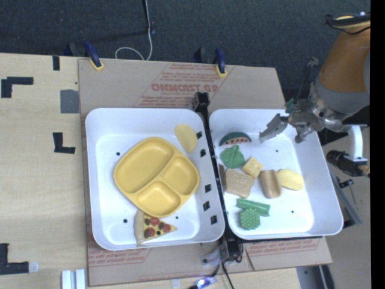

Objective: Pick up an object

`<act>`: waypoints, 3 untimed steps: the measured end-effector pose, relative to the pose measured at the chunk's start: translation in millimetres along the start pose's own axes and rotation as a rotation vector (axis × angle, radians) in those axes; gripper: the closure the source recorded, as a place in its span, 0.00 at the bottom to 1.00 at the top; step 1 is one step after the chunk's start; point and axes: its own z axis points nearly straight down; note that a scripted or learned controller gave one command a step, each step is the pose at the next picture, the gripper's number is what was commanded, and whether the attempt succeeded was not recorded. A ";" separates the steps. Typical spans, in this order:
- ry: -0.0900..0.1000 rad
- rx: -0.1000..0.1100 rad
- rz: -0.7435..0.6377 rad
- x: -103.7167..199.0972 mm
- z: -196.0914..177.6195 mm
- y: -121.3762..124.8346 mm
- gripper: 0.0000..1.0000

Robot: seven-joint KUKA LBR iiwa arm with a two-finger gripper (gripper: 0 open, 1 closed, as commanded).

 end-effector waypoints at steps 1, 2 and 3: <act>0.001 0.011 0.002 -16.0 123.9 3.6 0.00; -0.005 -0.013 -0.001 23.3 163.5 -87.0 0.00; -0.005 -0.012 -0.001 14.6 161.9 -19.7 0.00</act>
